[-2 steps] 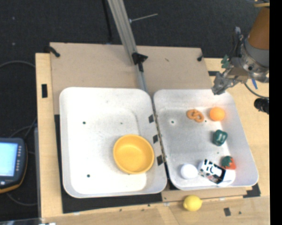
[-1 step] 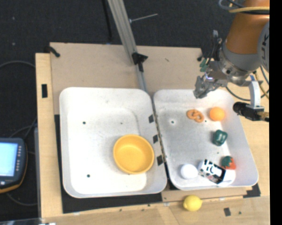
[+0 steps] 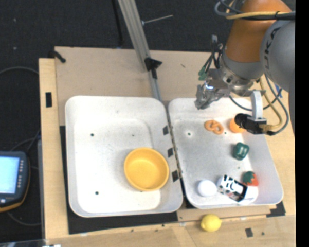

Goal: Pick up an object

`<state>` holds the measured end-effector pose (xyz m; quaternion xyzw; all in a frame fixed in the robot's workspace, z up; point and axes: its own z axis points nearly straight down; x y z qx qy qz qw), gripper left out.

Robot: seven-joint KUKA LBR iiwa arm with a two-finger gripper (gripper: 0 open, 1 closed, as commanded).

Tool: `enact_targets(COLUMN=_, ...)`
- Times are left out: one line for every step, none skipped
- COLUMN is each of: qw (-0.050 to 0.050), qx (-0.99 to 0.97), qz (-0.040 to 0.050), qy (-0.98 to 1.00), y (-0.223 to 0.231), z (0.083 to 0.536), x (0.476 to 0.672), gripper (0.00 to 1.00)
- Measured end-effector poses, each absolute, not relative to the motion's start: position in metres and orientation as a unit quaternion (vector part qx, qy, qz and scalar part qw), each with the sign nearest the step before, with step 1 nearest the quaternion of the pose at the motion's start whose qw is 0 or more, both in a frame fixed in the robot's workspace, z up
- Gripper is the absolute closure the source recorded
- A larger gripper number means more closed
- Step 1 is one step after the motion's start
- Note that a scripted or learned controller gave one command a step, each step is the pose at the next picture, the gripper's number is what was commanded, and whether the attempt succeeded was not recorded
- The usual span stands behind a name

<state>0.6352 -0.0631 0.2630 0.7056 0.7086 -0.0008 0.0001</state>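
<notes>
My gripper (image 3: 203,100) hangs over the far left corner of the right bin (image 3: 195,153), with nothing visible between its fingers. In that bin lie an orange pretzel-shaped piece (image 3: 213,127), an orange object (image 3: 236,126) partly behind a black part of the arm, a green object (image 3: 240,151), a white ball (image 3: 206,188), a black-and-white item (image 3: 231,187) and a small red and green object (image 3: 249,178). The pretzel piece is nearest, a little to the front right of the gripper.
A yellow bowl (image 3: 146,169) sits in the left bin (image 3: 92,138). A yellow lemon (image 3: 211,223) lies on the bench in front of the right bin. A metal rail (image 3: 139,35) slants down to the gap between the bins. A pendant screen (image 3: 7,176) lies at far left.
</notes>
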Motion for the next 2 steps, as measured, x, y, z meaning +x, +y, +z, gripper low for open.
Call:
enact_targets(qw=0.001, qx=0.706, qz=0.0001, qy=0.708, y=-0.020, z=0.260, x=0.648, gripper=1.00)
enact_targets(qw=0.000, qx=0.705, qz=-0.0007, qy=0.709, y=0.037, z=0.245, x=0.650, gripper=1.00)
